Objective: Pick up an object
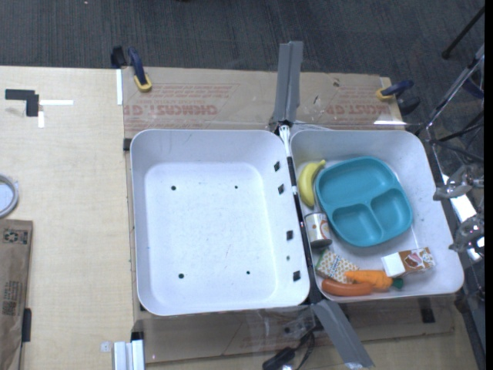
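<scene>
Plainly, no object is yet held, and whether the gripper is apart or together cannot be told from this view. Everything that could be picked is gathered in the right bin point(431, 168). A teal divided plate point(362, 206) takes up most of the bin's floor. A banana point(309, 182) is wedged between the plate's rim and the wall shared with the left bin point(146, 206), and a small can point(316, 227) lies just in front of it. Along the near wall, a patterned packet point(335, 264), a carrot point(368, 278) lying against a red-orange piece point(339, 287), a white block point(393, 264) and a small carton point(418, 260) are crowded together.

The step in hand is judged to be the choice of a target and the approach to it. The plate is probably best avoided, being broad and shallow with little to close on. The banana and can are pressed close to the wall, so a finger could be blocked there. The white block or the carton is likely the better choice, since each is narrow enough to be closed on. A straight descent is advised, with the closing direction set across the short side and kept clear of the neighbours.
</scene>
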`<state>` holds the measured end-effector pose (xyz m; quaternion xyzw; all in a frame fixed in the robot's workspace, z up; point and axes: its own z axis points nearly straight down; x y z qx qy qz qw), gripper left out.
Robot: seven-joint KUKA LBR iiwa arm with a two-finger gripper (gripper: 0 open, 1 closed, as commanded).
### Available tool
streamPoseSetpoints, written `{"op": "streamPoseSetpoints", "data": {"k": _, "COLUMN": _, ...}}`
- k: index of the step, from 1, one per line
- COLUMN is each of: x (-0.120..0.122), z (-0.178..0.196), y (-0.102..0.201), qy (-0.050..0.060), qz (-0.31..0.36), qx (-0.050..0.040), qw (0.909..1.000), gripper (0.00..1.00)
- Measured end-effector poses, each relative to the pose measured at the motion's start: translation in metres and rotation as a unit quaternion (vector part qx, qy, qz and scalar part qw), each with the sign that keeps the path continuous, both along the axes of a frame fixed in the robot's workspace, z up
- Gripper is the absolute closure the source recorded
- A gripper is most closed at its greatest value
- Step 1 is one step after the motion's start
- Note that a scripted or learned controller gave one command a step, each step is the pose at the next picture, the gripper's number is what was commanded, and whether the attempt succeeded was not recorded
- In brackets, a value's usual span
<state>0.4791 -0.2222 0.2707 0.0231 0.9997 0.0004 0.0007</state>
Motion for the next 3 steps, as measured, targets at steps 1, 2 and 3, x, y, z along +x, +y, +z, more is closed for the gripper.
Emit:
{"op": "streamPoseSetpoints", "data": {"k": 1, "x": 0.001, "z": -0.102, "y": 0.019, "qy": 0.001, "qz": 0.078, "qx": 0.0002, "qw": 0.9970, "gripper": 0.00}}
{"op": "streamPoseSetpoints", "data": {"k": 2, "x": 0.045, "z": -0.123, "y": 0.027, "qy": -0.001, "qz": 0.022, "qx": 0.0000, "qw": 0.9998, "gripper": 0.00}}
{"op": "streamPoseSetpoints", "data": {"k": 3, "x": 0.156, "z": 0.003, "y": 0.001, "qy": -0.003, "qz": 0.007, "qx": -0.0004, "qw": 1.0000, "gripper": 0.00}}
